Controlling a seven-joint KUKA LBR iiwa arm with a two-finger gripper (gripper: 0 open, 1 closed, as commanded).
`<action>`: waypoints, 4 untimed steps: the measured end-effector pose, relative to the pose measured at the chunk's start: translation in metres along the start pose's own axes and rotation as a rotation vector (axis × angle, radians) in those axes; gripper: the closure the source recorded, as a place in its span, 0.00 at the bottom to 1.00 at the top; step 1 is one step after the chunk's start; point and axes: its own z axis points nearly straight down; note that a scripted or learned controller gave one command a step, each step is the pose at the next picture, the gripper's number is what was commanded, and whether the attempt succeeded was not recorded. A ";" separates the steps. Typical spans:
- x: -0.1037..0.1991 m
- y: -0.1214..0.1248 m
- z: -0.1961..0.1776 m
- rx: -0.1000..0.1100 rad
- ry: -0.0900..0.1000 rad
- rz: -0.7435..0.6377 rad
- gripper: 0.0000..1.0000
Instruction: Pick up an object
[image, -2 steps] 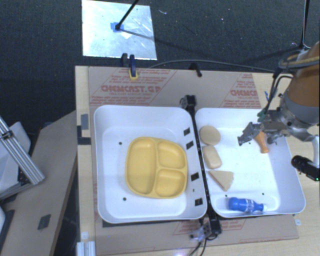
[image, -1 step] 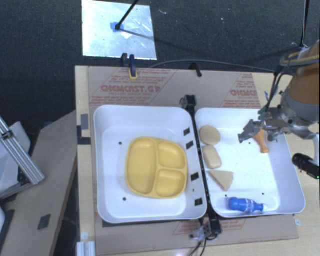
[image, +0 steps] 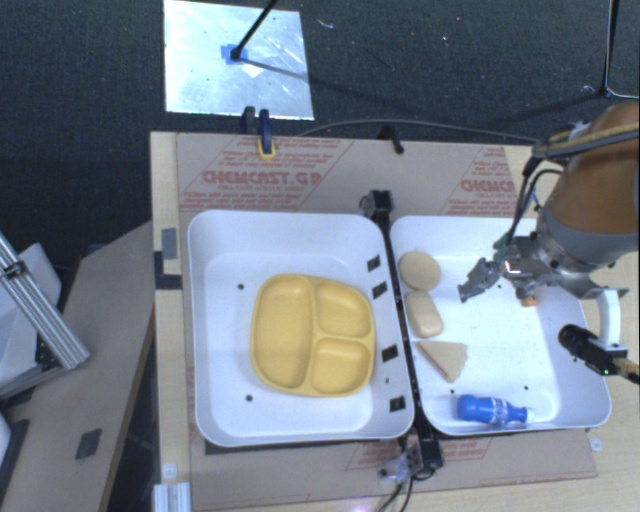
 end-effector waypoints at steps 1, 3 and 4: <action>-0.009 -0.006 0.051 0.002 0.000 0.001 0.00; -0.012 -0.007 0.099 -0.003 -0.001 -0.001 1.00; -0.016 -0.004 0.035 -0.009 -0.002 -0.002 1.00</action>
